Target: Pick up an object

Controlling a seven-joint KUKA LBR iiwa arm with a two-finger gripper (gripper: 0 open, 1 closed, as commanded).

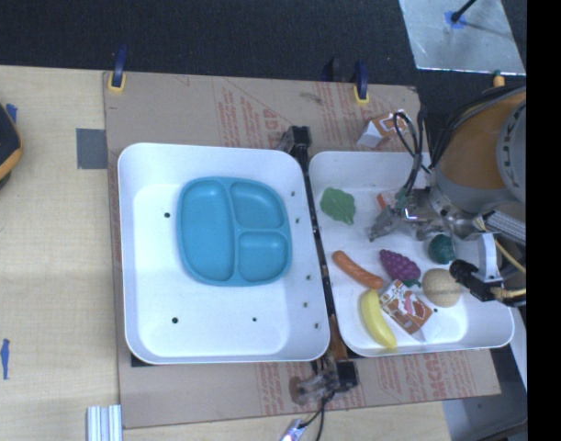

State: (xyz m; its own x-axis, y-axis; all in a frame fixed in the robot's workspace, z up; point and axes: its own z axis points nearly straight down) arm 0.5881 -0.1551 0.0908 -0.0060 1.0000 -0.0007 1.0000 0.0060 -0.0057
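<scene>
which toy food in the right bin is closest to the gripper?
The purple grapes, just below the gripper. The green piece and the sausage lie further left; the banana sits lower still, by the bin's front wall.

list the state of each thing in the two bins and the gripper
blue plate: lying flat in the left bin, compartments bare
broccoli: loose in the right bin
sausage: lying flat, untouched
grapes: resting beside the sausage
banana: lying against the snack packet
potato: resting at the packet's edge
gripper: low over the right bin, holding nothing visible
</scene>
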